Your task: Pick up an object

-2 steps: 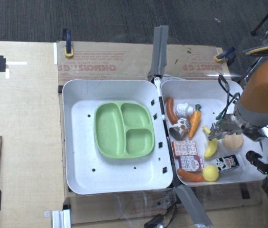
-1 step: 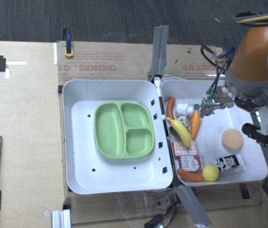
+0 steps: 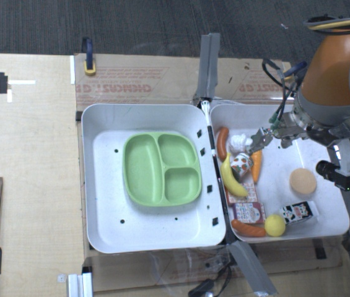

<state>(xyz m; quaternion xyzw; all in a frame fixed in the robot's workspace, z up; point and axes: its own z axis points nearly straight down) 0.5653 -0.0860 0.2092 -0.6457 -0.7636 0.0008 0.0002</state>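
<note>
The arm's tool (image 3: 262,139), grip state impossible to tell, hovers at the right bin's (image 3: 332,228) eleven o'clock corner above a carrot (image 3: 256,165) and banana (image 3: 231,179); approach phase, descent needed next.

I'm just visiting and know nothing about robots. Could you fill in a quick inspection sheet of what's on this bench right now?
Surface: pale wooden bench bearing two shallow white bins, left bin, right bin.
Job's things: yellow plastic banana, orange carrot, red sausage, yellow lemon, round tan bun, small black-and-white carton, all in the right bin.
Clutter: green divided plate in the left bin.
Grippers: two-finger gripper above the carrot.
Cables: nothing seen.
Surroundings: dark floor.
</note>
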